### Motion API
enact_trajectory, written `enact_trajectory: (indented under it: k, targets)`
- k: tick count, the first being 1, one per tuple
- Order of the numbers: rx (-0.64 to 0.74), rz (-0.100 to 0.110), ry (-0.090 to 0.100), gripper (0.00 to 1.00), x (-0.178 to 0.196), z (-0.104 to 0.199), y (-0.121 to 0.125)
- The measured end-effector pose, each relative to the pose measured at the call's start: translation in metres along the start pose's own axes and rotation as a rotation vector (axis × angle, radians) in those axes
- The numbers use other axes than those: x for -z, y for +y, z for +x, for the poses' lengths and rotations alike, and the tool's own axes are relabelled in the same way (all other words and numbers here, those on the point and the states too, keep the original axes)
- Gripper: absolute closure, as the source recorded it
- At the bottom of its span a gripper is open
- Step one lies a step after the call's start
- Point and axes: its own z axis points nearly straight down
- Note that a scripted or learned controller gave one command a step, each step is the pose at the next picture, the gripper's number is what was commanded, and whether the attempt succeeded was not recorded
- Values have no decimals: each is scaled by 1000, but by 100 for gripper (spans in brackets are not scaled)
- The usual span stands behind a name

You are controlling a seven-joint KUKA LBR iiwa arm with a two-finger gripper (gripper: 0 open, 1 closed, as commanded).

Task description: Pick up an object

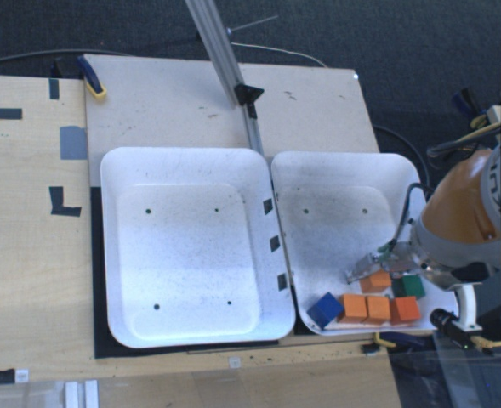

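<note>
Metal rail (220,45) slanting over bench (29,185); blue-and-yellow clamp (91,76) near its back-left corner.

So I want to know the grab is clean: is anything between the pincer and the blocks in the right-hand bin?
Nothing visible stands between them. The pincer is low inside the right bin, right at an orange block. Other orange blocks, a green block and a blue block crowd close beside it.

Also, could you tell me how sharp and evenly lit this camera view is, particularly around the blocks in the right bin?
In the camera view the light is soft and even, with no harsh glare on the shallow white right bin; the whole frame is slightly soft; the row of orange square blocks and the blue block read clearly, but the grey metal tool is small and blurred, its tips hard to make out.
</note>
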Motion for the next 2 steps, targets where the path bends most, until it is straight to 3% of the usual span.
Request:
enact_trajectory:
  k: [1,2]
  targets:
    - [1,1,2,100,9,1,0]
    - [7,0,4,100,66,70,47]
